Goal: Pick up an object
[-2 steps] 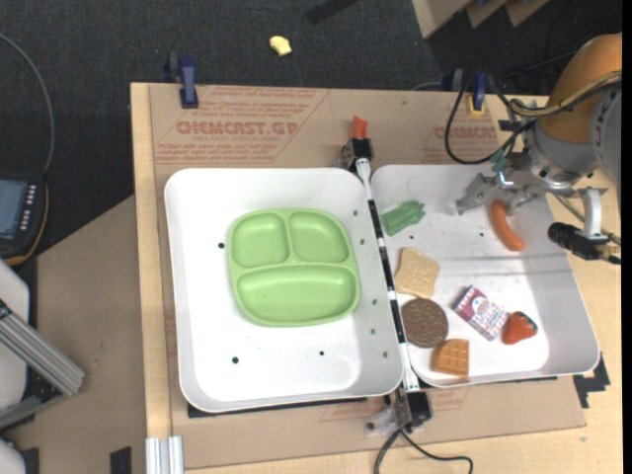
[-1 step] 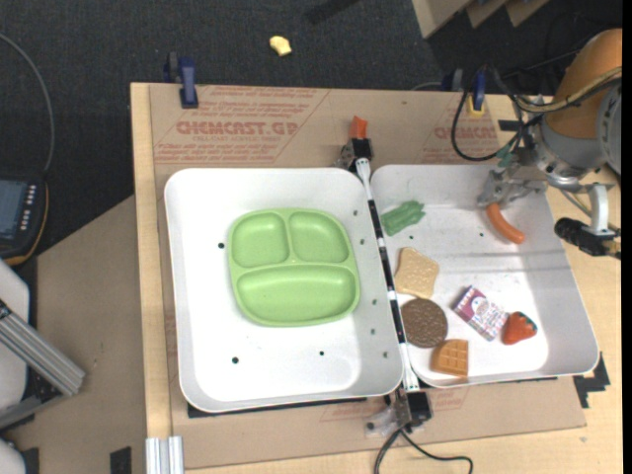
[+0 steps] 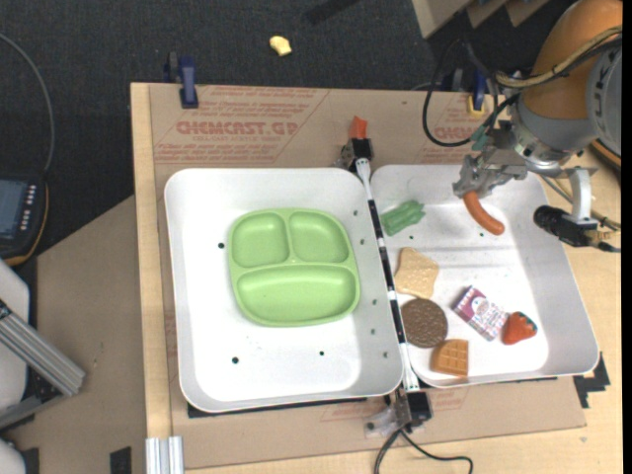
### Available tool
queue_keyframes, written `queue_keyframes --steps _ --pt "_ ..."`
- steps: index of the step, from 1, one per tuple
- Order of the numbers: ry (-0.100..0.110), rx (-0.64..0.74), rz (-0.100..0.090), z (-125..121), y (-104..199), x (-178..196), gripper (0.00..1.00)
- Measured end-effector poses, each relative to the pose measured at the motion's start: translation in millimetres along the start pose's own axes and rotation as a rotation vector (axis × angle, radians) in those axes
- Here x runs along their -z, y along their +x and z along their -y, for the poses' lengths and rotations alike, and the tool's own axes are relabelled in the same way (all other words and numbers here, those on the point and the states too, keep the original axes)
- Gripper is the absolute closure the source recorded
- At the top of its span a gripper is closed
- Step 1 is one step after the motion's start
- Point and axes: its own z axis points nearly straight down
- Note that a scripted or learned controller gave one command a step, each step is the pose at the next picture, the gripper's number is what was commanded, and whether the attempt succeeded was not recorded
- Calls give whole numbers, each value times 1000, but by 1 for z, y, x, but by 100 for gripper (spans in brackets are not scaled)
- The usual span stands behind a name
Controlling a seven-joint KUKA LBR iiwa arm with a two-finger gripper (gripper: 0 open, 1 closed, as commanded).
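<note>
My gripper [image 3: 478, 188] is over the far part of the right bin [image 3: 563, 294], reaching in from the right. An orange-red sausage [image 3: 487, 215] slants down and to the right from its tips, and the gripper is shut on the sausage's upper end. Other things lie in the same bin: a green piece [image 3: 402, 216] at the far left, a slice of bread [image 3: 417, 274], a brown round cookie [image 3: 425, 322], a waffle piece [image 3: 450, 357], a purple packet [image 3: 479, 312] and a strawberry [image 3: 519, 328].
The left bin [image 3: 197, 344] holds a green divided plate [image 3: 292, 266]. A black-edged divider with clamps [image 3: 380, 255] runs between the bins. A small yellow object [image 3: 281, 44] lies on the dark floor beyond the bench.
</note>
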Motion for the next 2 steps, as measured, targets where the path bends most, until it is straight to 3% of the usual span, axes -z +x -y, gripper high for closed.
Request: queue_keyframes --steps 1,2 --pt "0 2 -2 -20 85 18 100" --pt "9 -4 -2 31 120 42 100"
